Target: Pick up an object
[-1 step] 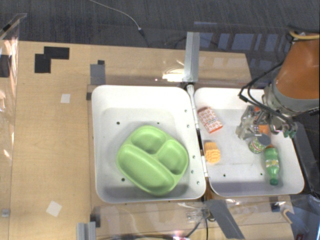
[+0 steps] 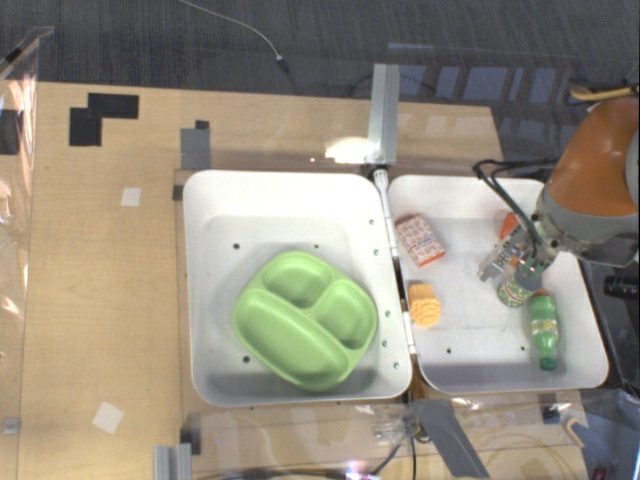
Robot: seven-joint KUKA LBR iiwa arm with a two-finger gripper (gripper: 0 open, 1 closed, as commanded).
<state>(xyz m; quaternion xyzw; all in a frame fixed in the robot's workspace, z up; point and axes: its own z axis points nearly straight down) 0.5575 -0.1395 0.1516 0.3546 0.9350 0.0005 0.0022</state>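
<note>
My gripper [image 2: 512,271] hangs low in the right bin [image 2: 470,363], near its right side. Directly under it is a small round greenish object [image 2: 517,292], touching or nearly touching the gripper. A green bottle [image 2: 543,331] lies just below that, pointing toward the bin's front right corner. A small orange piece [image 2: 509,225] peeks out beside the wrist. A red and white packet [image 2: 419,239] lies at the bin's upper left, and a yellow ridged item [image 2: 425,307] sits below it by the left wall.
The left bin [image 2: 210,268] holds a large green divided plate [image 2: 305,318]. A metal post [image 2: 384,118] stands behind the bins where they meet. The arm's orange band [image 2: 600,168] overhangs the right bin's far right corner.
</note>
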